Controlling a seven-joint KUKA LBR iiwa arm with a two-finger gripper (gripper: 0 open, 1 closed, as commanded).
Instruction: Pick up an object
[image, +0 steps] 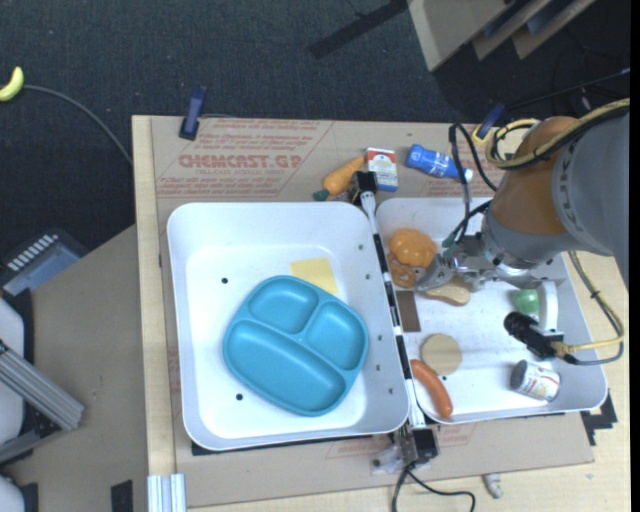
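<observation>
Seen from above: the bench (250, 150) fills the middle of the frame and bears two white bins. The left bin (200, 235) holds a blue divided plate (295, 345) at its centre, with a yellow slice (315, 271) just beyond the plate's upper edge. The right bin (485, 345) lies under the arm (570, 190), which enters from the upper right and reaches down toward that bin's upper left part. There we see the gripper (447, 278), low over the bin floor; whether it is closed on anything we cannot tell. Just beside it, below, lies a tan piece (453, 295), and to its left an orange lump (410, 248). Toward the lower edge of the frame we note a sausage (432, 388) in the bin's lower left corner, a tan disc (440, 352) just above it, and a jar (537, 380) on its side at lower right. A green thing (526, 298) sits near the right wall. Behind the bins, on the bench, lie a carrot (345, 176), a carton (381, 168) and a blue bottle (430, 159).
</observation>
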